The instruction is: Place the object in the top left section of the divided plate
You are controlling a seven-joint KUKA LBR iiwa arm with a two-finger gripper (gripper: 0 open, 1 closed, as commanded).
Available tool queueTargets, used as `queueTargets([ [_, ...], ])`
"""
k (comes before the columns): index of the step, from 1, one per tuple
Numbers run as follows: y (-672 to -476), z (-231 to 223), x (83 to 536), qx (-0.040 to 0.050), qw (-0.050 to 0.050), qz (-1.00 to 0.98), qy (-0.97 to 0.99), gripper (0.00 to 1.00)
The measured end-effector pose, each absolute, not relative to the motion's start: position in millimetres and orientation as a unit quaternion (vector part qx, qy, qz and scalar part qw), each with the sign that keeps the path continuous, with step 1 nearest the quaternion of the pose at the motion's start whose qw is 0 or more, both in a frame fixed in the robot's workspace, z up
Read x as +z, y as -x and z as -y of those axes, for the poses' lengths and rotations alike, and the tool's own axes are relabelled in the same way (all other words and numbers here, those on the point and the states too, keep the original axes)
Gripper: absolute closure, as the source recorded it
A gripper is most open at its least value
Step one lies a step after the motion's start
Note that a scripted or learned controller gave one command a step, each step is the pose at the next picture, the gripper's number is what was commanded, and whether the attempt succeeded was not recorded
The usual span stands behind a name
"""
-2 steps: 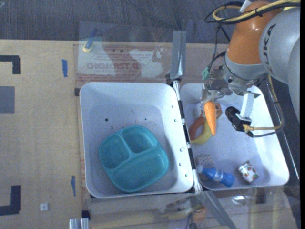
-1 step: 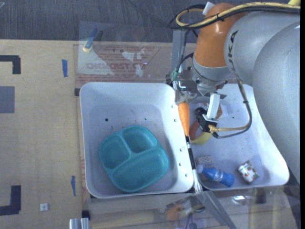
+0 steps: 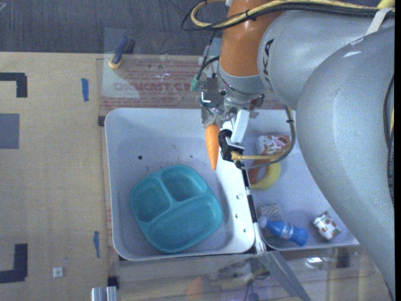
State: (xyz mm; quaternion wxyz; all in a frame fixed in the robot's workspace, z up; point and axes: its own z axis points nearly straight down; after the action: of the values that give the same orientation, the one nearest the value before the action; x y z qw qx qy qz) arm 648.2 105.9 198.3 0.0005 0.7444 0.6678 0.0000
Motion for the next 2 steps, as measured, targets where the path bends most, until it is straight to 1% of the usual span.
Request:
queueTargets([
  [1, -620.5, -184.1, 161.4, -0.0007, -0.001, -0.710, -0.704, 1.00],
  [2, -603.6, -220.2, 145.2, -0.0002, -0.001, -0.818, -0.575, 1.00],
])
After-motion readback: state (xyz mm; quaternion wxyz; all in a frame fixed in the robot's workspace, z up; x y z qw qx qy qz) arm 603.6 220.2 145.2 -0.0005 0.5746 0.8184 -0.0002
